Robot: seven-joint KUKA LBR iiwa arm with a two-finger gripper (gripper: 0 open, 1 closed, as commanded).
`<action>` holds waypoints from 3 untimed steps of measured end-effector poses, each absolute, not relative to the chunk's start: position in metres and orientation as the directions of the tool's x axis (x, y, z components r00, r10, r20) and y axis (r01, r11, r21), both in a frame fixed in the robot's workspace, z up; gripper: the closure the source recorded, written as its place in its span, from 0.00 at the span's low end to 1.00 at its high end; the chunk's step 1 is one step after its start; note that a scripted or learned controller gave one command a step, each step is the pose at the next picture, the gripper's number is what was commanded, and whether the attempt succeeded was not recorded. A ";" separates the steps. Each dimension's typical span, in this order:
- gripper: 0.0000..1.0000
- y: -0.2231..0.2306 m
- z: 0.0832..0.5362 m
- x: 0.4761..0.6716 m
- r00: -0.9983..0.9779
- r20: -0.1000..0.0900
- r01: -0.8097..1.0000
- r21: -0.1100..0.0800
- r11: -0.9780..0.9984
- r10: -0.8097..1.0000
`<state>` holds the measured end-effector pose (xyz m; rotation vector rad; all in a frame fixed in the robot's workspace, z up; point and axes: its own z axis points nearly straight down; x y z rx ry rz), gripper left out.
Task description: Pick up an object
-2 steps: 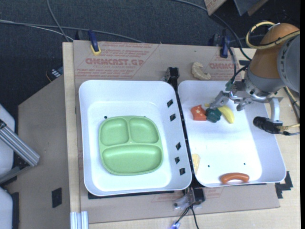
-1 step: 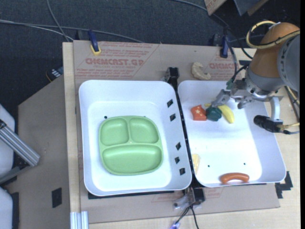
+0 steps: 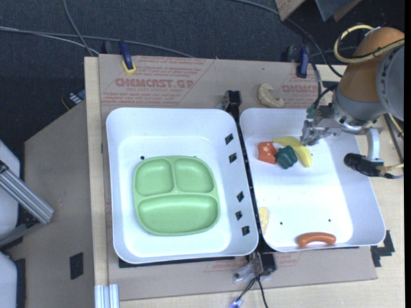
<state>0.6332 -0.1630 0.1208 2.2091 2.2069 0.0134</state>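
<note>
1. Here the claw (image 3: 311, 131) hangs over the far part of the right bin (image 3: 347, 204), toward its far left corner, on the end of the arm (image 3: 366, 76) that comes in from the right; whether it is released or clenched cannot be told.
2. Just below the claw lies a banana (image 3: 299, 150), with nothing seen gripped in the claw.
3. Touching the banana on its near left side is a green piece (image 3: 286, 157), and a red piece (image 3: 267, 152) sits just beside that, closer to the bin's left wall.
4. An orange sausage (image 3: 316, 239) lies along the near edge of the right bin, well apart from the cluster.
5. A small pale item (image 3: 263, 218) rests at the left wall of the right bin, toward the near corner.
6. The left bin (image 3: 122, 140) carries a green plate (image 3: 176, 196) with three compartments, sitting near its middle.
7. On the bench (image 3: 173, 82) beyond the right bin's far edge lies a tan lump (image 3: 270, 95).
</note>
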 end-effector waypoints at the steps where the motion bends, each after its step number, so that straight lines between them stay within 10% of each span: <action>1: 1.00 -0.164 0.185 0.630 -0.001 -0.002 1.000 0.007 0.001 1.000; 3: 1.00 -0.105 0.236 0.616 -0.006 0.003 1.000 -0.002 0.006 1.000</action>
